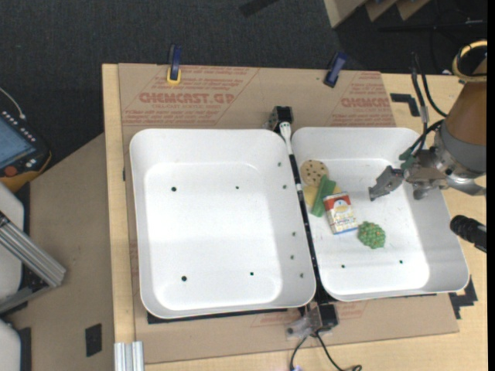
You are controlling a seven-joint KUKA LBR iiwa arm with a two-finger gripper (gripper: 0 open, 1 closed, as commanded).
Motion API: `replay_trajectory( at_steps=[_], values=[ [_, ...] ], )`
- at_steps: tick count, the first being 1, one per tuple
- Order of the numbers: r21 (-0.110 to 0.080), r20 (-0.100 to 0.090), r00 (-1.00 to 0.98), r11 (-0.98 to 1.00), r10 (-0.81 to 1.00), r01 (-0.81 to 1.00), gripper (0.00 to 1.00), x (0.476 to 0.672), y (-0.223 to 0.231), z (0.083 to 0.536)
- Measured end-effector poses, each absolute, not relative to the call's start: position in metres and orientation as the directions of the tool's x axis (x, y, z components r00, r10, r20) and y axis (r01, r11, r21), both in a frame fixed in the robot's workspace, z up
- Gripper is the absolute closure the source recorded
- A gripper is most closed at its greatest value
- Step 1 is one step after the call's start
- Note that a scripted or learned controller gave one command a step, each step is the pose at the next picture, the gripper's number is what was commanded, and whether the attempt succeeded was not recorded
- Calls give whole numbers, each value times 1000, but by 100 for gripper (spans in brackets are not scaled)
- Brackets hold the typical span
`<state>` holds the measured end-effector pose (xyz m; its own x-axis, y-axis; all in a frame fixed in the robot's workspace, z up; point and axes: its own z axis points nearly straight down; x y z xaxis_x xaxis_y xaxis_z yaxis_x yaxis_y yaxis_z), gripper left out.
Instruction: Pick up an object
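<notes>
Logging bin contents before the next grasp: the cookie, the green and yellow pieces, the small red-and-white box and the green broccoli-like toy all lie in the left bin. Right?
Not quite. In the camera view they all lie in the right bin, not the left: the cookie, the green and yellow pieces, the small red-and-white box and the green broccoli-like toy.

The arm [464, 130] reaches in from the right, wrist lowered.

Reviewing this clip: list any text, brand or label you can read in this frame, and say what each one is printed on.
"CHEMCAST GP": red print on the brown protective sheet behind the left bin.
Second red print on the same sheet behind the right bin: looks like the same brand, but too blurred to read for certain.
Small red-and-white box in the right bin: carries printing, too small to read.
</notes>
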<state>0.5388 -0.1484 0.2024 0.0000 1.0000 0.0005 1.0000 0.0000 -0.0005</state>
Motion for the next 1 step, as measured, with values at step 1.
replay_trajectory(
  at_steps=[1],
  values=[
    [-8, 4, 0, 0, 1000, 1000, 0, 495, -118, 167]
  ],
)
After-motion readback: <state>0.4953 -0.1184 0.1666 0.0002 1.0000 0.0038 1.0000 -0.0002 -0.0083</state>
